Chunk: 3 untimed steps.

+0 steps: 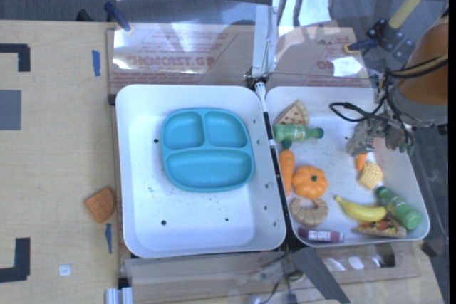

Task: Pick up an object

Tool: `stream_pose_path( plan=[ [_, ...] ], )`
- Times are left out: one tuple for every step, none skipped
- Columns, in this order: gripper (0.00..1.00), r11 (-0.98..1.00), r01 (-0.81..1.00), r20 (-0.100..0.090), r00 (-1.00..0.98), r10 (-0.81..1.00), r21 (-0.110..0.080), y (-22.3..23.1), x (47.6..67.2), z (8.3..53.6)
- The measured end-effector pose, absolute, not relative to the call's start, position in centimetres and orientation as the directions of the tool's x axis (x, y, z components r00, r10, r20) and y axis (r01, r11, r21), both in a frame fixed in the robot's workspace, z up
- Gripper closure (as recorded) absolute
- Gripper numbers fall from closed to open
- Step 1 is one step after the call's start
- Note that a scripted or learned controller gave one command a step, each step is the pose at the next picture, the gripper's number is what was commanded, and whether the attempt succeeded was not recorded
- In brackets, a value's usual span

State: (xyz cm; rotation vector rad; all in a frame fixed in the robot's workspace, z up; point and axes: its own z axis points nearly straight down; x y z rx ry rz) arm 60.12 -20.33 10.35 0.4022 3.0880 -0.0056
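In the right bin (pixel 417 185), the pincer (pixel 365 147), grip unclear, touches a small orange piece (pixel 361 161).

Left bin (pixel 135 174) holds a blue divided plate (pixel 206 149), near centre. Right bin (pixel 417 181): waffle piece (pixel 293 113) and green bottle (pixel 296 132) at its left edge, carrot (pixel 286 169), pumpkin (pixel 311 181), bagel (pixel 309 210), banana (pixel 362 209), second green bottle (pixel 398 207) at near right corner. Gripper (pixel 365 146) is low over the bin's right side, just above a small orange piece (pixel 361 161) and a yellow piece (pixel 370 175). Waffle square (pixel 100 204) on the bench (pixel 50 153), left of the bins.
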Motion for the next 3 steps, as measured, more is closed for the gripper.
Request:
stream_pose_path(
  plan=[
    [0.00, 0.967, 0.256, -0.026, -0.966, 0.256, 0.000, -20.3, 60.1, 10.2],
    [0.00, 0.949, 0.316, -0.009, -0.949, 0.316, 0.002, -19.8, 59.6, 8.8],
    [1.00, 0.949, 0.315, -0.026, -0.949, 0.314, 0.002, -19.8, 60.0, 10.3]
  ],
)
